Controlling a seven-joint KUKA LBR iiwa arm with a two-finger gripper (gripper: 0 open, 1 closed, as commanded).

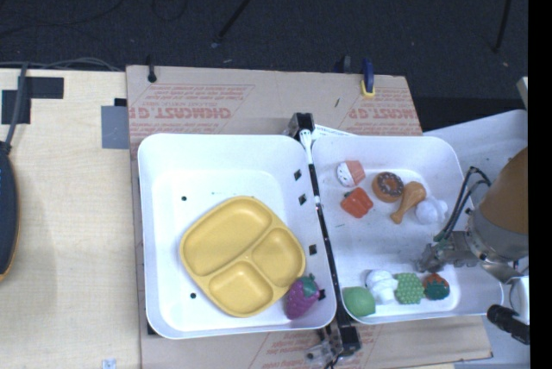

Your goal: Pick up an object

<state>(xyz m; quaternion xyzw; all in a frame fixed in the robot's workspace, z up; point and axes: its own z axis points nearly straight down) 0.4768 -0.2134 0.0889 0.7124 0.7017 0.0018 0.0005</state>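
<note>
The right bin [448, 156] holds several small toys. Toward its back lie a white and red piece [349, 173], a brown donut [388, 185], an orange-red block [356, 203] and a tan drumstick [409, 201] next to a white lump [430, 210]. Along its front wall sit a green round toy [360, 301], a white piece [378, 280], a green bumpy toy [409, 288] and a red and teal toy [436, 286]. My gripper [437, 259] hangs at the bin's right side, just above and behind the red and teal toy.
The left bin [172, 165] holds a yellow three-part plate [242, 255], with a purple grape toy [302, 298] at its front right corner. A black divider [312, 203] runs between the bins. The grey arm [504, 225] comes in over the right bin's right edge.
</note>
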